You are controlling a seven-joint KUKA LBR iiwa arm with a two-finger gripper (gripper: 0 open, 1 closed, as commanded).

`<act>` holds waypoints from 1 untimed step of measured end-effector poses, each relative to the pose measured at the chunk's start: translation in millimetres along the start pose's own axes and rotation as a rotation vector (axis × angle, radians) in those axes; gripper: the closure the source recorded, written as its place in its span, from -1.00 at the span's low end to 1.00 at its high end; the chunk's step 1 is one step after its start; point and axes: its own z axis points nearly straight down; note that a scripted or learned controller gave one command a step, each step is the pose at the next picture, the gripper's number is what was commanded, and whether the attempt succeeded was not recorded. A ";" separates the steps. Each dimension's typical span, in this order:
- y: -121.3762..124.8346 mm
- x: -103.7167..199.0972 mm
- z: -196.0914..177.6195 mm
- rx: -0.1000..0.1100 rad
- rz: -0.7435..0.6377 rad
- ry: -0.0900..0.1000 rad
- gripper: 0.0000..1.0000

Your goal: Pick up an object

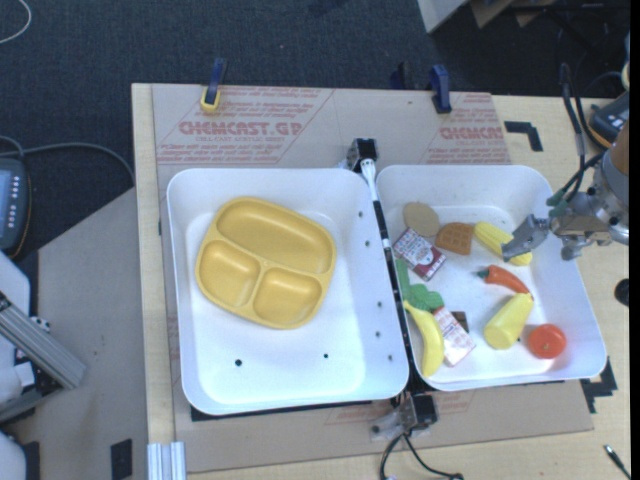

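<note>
The arm reaches in from the right edge, its wrist low and roughly level. The gripper (pixel 535 236) points left, its fingers spread apart, with nothing visible between them.

Tray (pixel 265 261) is sitting in left bin (pixel 190 368). Right bin (pixel 575 298) is holding banana (pixel 428 338), carrot (pixel 507 279), tomato (pixel 546 341); gripper (pixel 545 234) is hanging over its right rim.

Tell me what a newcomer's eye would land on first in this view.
The big yellow divided plate lying alone in the left bin stands out first. Next comes the clutter of toy food in the right bin: a banana, a carrot, a red tomato. The gripper hangs over that bin's far right side.
</note>
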 end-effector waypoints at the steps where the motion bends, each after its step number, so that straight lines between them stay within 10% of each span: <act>1: 2.6 0.3 -7.3 -0.014 -0.003 -0.003 -1.00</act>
